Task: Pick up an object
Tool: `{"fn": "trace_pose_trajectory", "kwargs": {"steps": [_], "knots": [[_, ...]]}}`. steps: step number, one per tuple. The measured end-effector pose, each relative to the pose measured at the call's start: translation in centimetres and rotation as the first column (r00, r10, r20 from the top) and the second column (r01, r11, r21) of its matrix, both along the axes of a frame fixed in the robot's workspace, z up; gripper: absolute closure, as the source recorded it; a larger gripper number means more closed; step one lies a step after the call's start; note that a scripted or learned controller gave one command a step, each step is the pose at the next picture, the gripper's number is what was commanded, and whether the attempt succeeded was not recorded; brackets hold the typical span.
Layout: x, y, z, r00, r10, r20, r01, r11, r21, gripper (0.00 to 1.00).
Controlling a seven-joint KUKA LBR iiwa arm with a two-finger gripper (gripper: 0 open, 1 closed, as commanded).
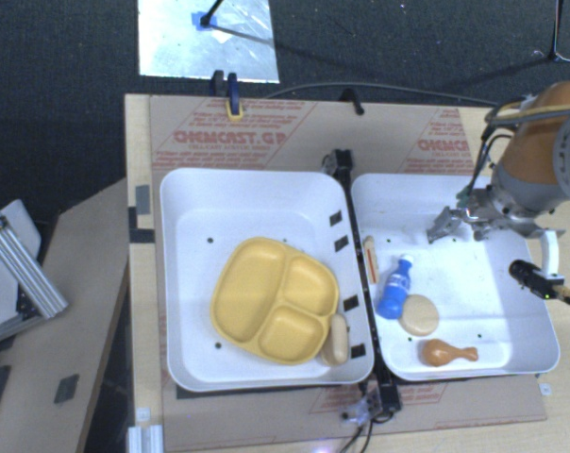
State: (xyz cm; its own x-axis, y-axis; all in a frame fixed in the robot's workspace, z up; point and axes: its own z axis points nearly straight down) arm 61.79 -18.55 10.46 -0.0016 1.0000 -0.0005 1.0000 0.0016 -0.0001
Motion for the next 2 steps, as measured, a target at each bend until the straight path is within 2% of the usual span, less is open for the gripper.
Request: {"fn": "trace_pose_trajectory", "kwargs": {"steps": [1, 2], "knots": [[0.1, 0.0, -2.0, 1.000, 0.001, 0.001, -0.001, 1.000, 0.000, 0.00], [0.2, 0.0, -0.8, 1.000, 0.002, 0.005, -0.002, 1.000, -0.001, 1.00]]}}
